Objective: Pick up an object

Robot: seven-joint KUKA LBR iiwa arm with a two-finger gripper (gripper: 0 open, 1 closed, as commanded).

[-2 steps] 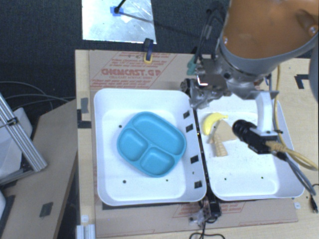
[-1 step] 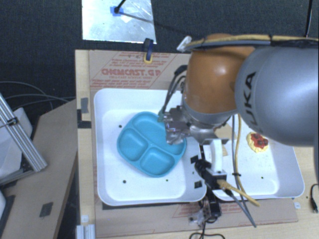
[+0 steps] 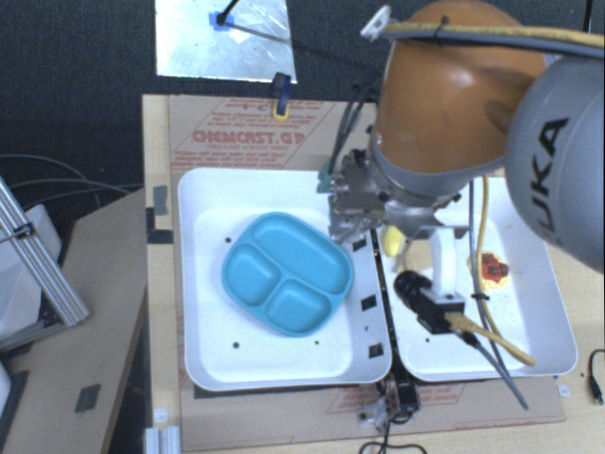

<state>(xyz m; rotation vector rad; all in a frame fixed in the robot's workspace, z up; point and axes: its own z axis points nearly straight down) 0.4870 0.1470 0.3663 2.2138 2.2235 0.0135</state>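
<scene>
One blue divided plate (image 3: 286, 272) is lying in my left bin (image 3: 203, 348); the claw (image 3: 354, 218) is hovering at its two o'clock edge, grip state I cannot tell.

the blue tray (image 3: 287, 272) fills the middle of the left bin (image 3: 203, 253), leaving bare floor at its edges. the arm (image 3: 454, 112) overhangs the right bin (image 3: 544, 339).

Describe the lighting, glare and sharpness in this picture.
Camera view: even, soft light; glare on the foil sheet at top; the blue divided plate is fairly sharp with a faint shadow; the arm looms large and slightly soft, shading the right bin beneath it.
</scene>
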